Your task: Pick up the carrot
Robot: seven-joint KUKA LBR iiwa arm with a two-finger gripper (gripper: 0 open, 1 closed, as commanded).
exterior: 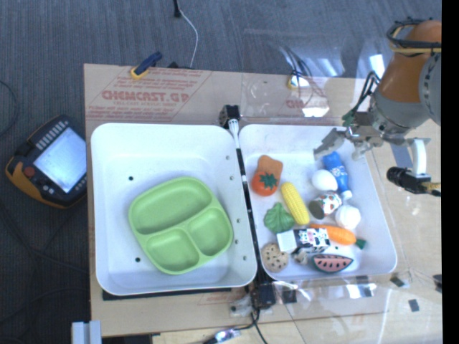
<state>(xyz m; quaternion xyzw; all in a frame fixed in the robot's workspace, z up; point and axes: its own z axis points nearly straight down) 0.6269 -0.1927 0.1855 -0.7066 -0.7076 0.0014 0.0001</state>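
The carrot [332, 234], orange with a green tip at its right end, lies flat near the front of the right bin [378, 213]. It sits between a white ball [349, 216] behind it and a watermelon slice [333, 264] in front. My gripper [346, 140] hangs over the bin's back right corner, well behind the carrot and just above a blue bottle [337, 170]. Its fingers are spread apart, so it is open, with nothing between them.
The right bin also holds a tomato on an orange piece [267, 178], corn [294, 201], a green leafy toy [278, 217], a cookie [271, 256], a black-and-white carton [308, 240] touching the carrot's left end, and an egg [324, 180]. A green divided plate [181, 224] lies in the left bin [107, 192].
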